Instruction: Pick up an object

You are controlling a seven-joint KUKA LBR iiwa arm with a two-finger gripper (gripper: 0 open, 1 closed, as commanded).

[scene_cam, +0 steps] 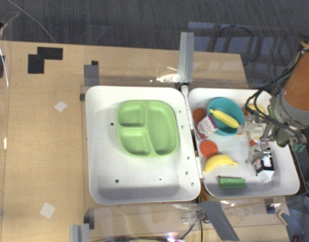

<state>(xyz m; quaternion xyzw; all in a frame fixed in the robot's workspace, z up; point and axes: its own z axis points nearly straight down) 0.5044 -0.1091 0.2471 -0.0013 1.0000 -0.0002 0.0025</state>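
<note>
Tabletop [38, 150] is light wood w/ two white bins side by side. Left bin [101, 185] sits mid-frame and holds a green divided tray [146, 127], three compartments, lying flat near the bin's centre.

Right bin [285, 185] is at the right of the frame, w/ most of the stuff in it. Teal bowl [234, 127] in its upper part, a yellow corn cob [224, 117] lying tilted inside the bowl. Just left of the bowl: a red-and-white packet [205, 127], touching the bowl's edge, and a red-brown round thing [198, 115] above the packet near the bin's left wall. Below those, an orange-red ball [209, 147], and right under it a banana [219, 162], the two nearly touching. A green rectangular block [231, 182] lies flat near the bin's bottom edge, apart from the banana.

Arm comes in from the right edge, orange band [303, 84] at upper right, grey wrist below it. Tool [260, 153] hangs over the right part of the right bin, w/ cables around it. A small black-and-white carton [265, 168] sits directly under/beside the tool tips, lower right of the bin. Can't tell how far the tool is open, or if it grips anything; tips blend into the clutter there.
</note>
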